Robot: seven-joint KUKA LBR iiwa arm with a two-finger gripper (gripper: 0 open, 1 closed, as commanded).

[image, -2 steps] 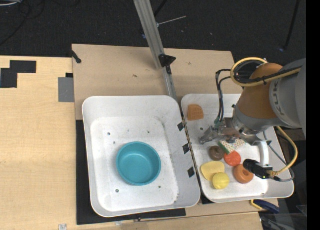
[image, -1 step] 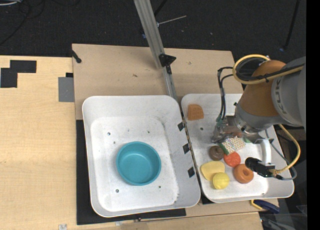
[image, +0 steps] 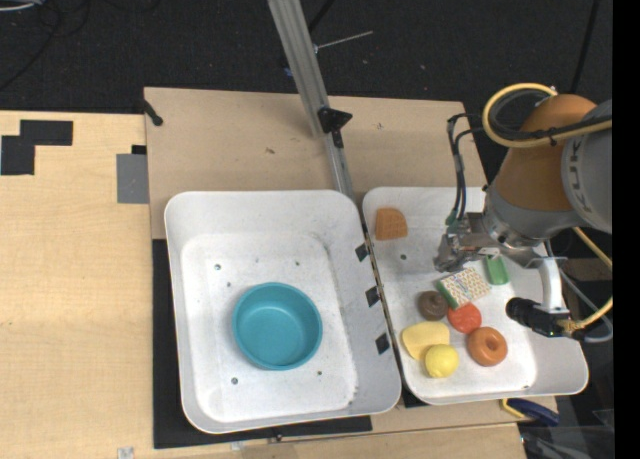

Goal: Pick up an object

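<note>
Bench: tan board [image: 240,142] bearing two white bins side by side.
Right bin [image: 560,372]: orange bread-like piece [image: 390,224], checkered packet [image: 466,286], green block [image: 496,270], brown ring [image: 433,303], red piece [image: 464,318], orange ring [image: 488,346], two yellow pieces [image: 432,347].
Gripper [image: 458,253]: low over the packet's upper edge; grip impossible to judge.
Left bin [image: 200,222]: teal bowl [image: 278,324].

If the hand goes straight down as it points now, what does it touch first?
Probably the checkered green-and-white packet, which lies just below the hand in the right bin. Depth is unclear from this slanted view.
</note>
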